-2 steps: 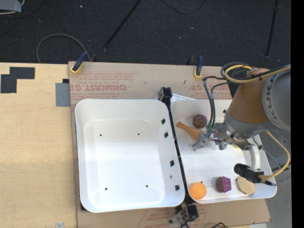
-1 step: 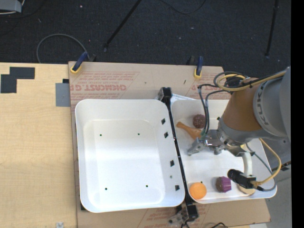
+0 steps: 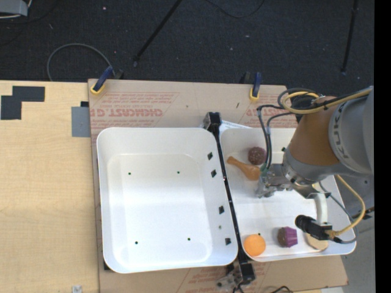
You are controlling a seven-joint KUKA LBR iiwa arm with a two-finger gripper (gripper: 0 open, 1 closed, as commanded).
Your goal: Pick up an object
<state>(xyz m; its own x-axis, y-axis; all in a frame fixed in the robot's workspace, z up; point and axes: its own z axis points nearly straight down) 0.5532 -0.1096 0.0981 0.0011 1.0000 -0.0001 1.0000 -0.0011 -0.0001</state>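
Camera view, nearest edge first: an orange ball (image 3: 255, 244) sits at the near left corner of the right bin (image 3: 278, 209), close to the black divider (image 3: 223, 188) where the two bins meet. Just right of it is a purple block (image 3: 287, 237). Further right along the same near wall lies what looks like a pale tan disc (image 3: 317, 243), partly covered, so I won't swear to its shape.

Past those, around the middle of the right bin, my claw (image 3: 267, 187) is down low over the white floor. From this angle I cannot tell whether it is spread or pressed together. The objects I can see all lie on the bin floor. Just beyond the claw and to its left lies a tan spoon-shaped piece (image 3: 243, 166), with a dark red ball (image 3: 256, 155) near its far end.

The arm (image 3: 311, 142) comes in from the right over that bin. The left bin (image 3: 153, 206) lies alongside. Toward the far edge of the counter (image 3: 43, 182), two blue clamps (image 3: 255, 85) grip a cardboard sheet (image 3: 153, 105).
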